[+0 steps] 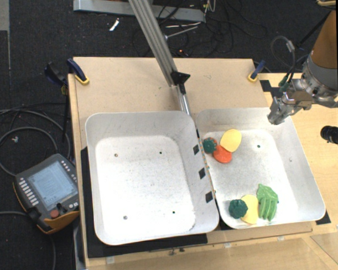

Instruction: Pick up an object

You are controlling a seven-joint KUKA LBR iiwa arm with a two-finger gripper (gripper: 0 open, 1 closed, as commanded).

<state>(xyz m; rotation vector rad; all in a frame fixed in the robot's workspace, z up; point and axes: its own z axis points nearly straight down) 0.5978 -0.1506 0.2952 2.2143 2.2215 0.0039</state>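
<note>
Yellow lemon (231, 139) lies in the right bin (294, 155), at ten o'clock of its floor, touching an orange ball (223, 155). Judged light, smooth and likely slippery; grip across its narrow middle. Gripper (278, 115) hovers at the bin's one o'clock rim; finger state: cannot tell.

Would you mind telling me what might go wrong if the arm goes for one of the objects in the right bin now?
1. The objects sit in tight clusters: the yellow piece, orange piece and dark green piece touch, so the claw may pinch two or slip between them.
2. The green toy, yellow lump and dark green ball lie near the right bin's front rim, so the claw could strike the wall.
</note>
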